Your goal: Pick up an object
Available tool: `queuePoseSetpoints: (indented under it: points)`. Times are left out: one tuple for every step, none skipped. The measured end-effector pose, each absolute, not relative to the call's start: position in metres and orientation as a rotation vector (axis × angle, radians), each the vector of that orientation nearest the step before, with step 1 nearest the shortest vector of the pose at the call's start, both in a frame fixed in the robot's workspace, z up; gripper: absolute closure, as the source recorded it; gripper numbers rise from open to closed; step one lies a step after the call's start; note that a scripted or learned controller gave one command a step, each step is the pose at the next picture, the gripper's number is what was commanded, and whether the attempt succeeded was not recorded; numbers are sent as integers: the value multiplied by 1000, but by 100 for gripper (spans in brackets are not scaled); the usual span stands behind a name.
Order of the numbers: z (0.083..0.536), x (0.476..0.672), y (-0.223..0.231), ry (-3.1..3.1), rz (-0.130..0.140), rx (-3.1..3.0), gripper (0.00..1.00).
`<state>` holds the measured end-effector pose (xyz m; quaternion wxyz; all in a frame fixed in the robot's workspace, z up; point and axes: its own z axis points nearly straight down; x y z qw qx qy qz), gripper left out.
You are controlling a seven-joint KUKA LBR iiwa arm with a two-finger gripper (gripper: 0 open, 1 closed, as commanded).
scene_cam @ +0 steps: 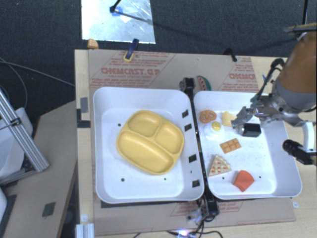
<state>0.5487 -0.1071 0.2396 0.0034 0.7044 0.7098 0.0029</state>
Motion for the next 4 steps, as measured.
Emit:
queuePoseSetpoints:
  points:
    - [247,548,-108,2227,7,2208,100]
    - [309,537,-153,2213,5,2217,100]
    - [317,538,-150,2223,6,2208,100]
    - [266,491,-118,2227,-2,2222,100]
